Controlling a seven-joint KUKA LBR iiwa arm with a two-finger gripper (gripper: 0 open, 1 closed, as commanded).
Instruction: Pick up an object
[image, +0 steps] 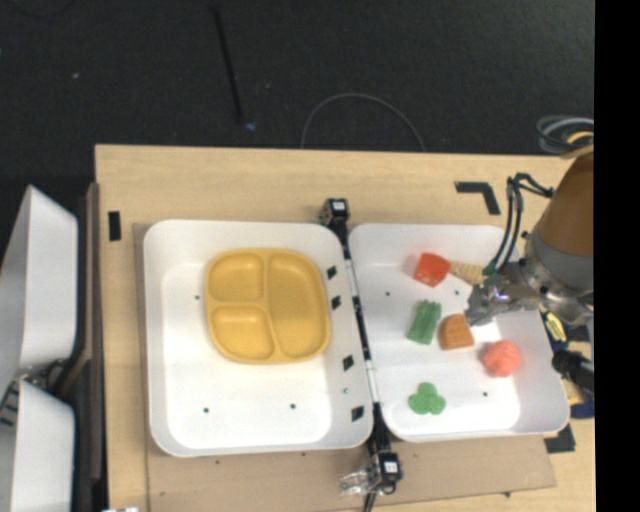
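the gripper (487, 303) hovers low in the right bin (400, 400), just beside the orange block (455, 333); i cannot tell its state or whether it holds anything. this looks like the approach step; next, centre over the block and descend.

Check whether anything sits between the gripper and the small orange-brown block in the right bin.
Nothing visible does. The gripper is just right of and above the small orange-brown block, nearly at its edge. The green ridged block lies on the block's far, left side, and the pink ball lower right.
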